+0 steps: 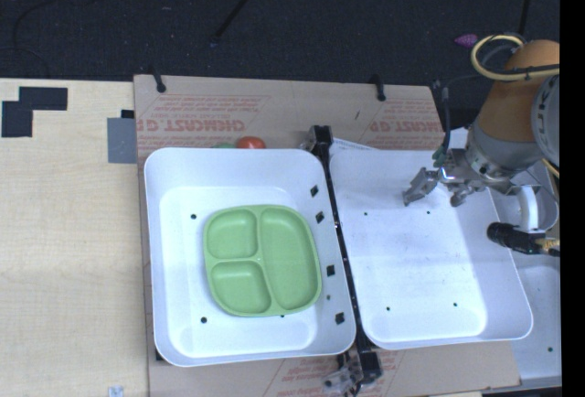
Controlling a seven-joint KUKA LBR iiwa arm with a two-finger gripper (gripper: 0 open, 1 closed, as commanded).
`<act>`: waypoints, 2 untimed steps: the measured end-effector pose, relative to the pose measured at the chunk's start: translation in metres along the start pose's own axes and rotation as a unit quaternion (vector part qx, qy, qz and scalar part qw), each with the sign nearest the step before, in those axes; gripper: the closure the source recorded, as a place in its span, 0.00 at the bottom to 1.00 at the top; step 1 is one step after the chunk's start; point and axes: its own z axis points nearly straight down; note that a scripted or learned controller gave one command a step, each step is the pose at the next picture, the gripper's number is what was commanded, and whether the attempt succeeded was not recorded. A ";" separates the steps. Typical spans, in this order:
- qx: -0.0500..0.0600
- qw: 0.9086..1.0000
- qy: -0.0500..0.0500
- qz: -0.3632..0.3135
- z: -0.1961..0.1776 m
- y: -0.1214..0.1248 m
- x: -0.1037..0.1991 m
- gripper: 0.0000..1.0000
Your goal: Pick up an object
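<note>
A light green divided plate (pixel 262 259) lies flat in the left white bin (pixel 174 194), a little right of its middle. My gripper (pixel 439 193) hangs over the upper right part of the right white bin (pixel 430 295), far from the plate. Its two fingers (pixel 418 187) are spread apart, open, with nothing between them. The grey arm with its orange band (pixel 512 102) comes in from the right edge.
A small red object (pixel 250 144) shows just behind the left bin's back rim, on the cardboard sheet (pixel 274 112). A black clip strip (pixel 334 230) joins the two bins. A black part (pixel 516 238) juts over the right bin's right rim.
</note>
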 end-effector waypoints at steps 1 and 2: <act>0.000 1.000 0.000 0.000 0.054 -0.001 0.001 0.00; -0.002 1.000 0.000 0.000 0.040 0.001 0.001 1.00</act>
